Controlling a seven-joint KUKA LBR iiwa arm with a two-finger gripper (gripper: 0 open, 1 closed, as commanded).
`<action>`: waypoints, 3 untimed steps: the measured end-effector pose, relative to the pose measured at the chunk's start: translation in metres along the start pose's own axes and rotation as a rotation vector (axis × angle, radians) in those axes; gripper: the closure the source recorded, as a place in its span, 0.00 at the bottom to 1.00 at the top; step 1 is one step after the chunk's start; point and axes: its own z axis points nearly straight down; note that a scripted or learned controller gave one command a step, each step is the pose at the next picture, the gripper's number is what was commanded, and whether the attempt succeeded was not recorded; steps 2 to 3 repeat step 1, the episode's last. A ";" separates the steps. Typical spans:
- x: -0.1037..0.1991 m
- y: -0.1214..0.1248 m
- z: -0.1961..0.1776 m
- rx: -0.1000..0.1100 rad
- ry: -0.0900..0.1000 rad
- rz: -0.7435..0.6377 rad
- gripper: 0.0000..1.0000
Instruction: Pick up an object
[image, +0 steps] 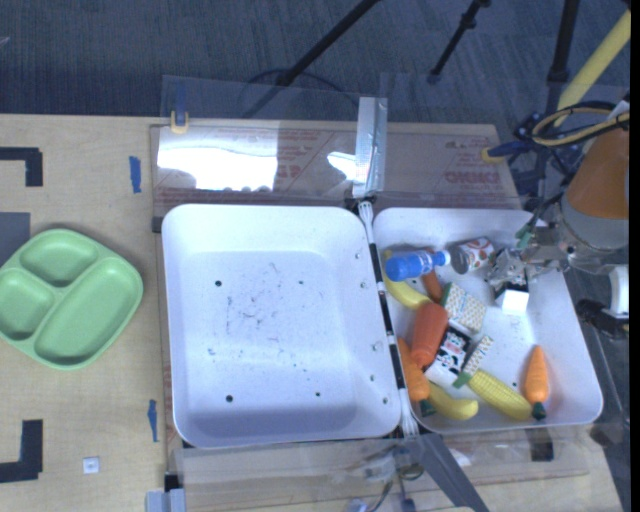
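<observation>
The right bin (585, 330) holds a pile of toy food. A blue bottle (412, 265) and a small silver and red can (472, 253) lie at its back. An orange carrot (430, 332), a checkered packet (462, 306), a black and white box (452, 351), a corn cob (496, 393), a small carrot (537, 373) and two bananas (404, 293) lie toward the middle and front. My gripper (515, 272) hangs low over the bin's back right part, just right of the can. A small white block (515, 300) sits directly under it; whether they touch is unclear.
The left bin (270, 330) adjoins the right one along a shared rim. A green divided plate (65, 297) rests on the bench at far left. A clear plastic wall (300, 150) stands behind the bins. Cables and stand legs crowd the far right.
</observation>
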 end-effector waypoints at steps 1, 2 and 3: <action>0.037 -0.003 -0.058 0.003 -0.002 0.013 1.00; 0.037 -0.003 -0.058 0.003 -0.002 0.013 1.00; 0.037 -0.003 -0.058 0.003 -0.002 0.013 1.00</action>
